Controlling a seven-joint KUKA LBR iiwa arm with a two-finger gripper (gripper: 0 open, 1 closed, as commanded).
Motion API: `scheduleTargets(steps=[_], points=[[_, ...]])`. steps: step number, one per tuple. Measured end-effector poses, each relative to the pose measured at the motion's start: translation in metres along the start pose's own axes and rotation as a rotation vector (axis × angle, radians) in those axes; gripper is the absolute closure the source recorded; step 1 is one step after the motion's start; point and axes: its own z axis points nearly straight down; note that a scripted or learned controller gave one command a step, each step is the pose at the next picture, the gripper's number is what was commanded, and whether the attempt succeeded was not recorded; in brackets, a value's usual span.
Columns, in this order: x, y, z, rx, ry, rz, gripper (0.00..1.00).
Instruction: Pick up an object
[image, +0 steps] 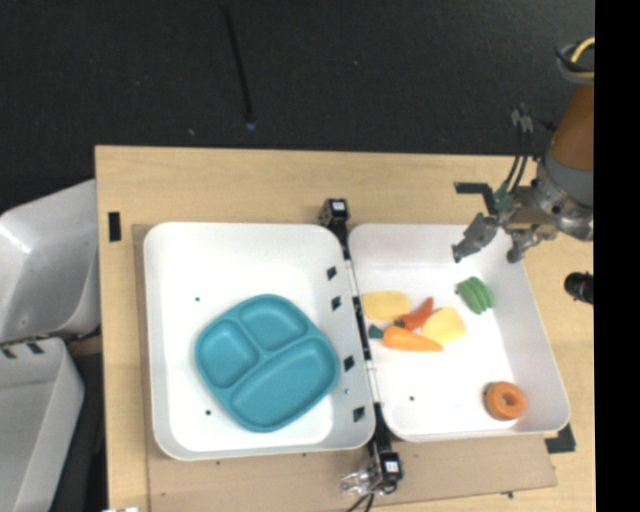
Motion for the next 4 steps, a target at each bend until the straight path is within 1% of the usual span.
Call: scheduleTargets(steps=[1,2,3,4], points=[[0.0,0.002,-0.008,-0.013,-0.002,-0.003,0.0],[0.002,0.0,0.055,-0.008,-0.002,-0.002,0.0],[0.008,0.004,0.115,-0.008,-0.002,-0.003,0.0],[0.007,0.004,0.167,-0.009,-0.002,0.001,0.0]])
